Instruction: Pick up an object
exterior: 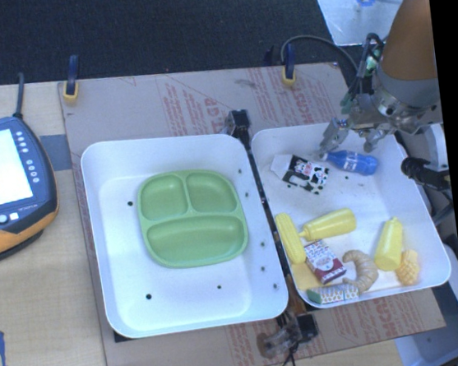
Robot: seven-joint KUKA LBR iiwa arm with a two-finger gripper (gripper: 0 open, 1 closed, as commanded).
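A: Hovering over the right bin (432, 219), the gripper (355, 139) sits at the far end, just above the blue bottle (352, 162). I'd call this the approach step; nothing is lifted yet.

B: Are the fingers on anything?

A: They look spread, one finger (333, 136) angling down to the left and the other side near the bottle's right end. No object is between them that I can see. The bottle lies on its side on the bin floor, right under the tool.

B: So that's the likely target?

A: My guess, yes. The cow toy (304, 172) lies just beside the bottle on its left, close enough to get in the way. The other pieces are well apart, toward the near end: a corn cob (290, 238), a yellow bottle (330, 224), a red carton (325, 261), a pretzel (360, 269) and a yellow block (390, 243).

B: And the arm?

A: It reaches in from the right, wrist bent down over the far right corner of the bin, with the orange band (413, 31) above it.

B: What does the next move need?

A: Dropping straight down so the fingers straddle the bottle across its narrow width, then closing. It's round and could roll away. The left bin (115, 233) holds a green plate (192, 217), not involved.
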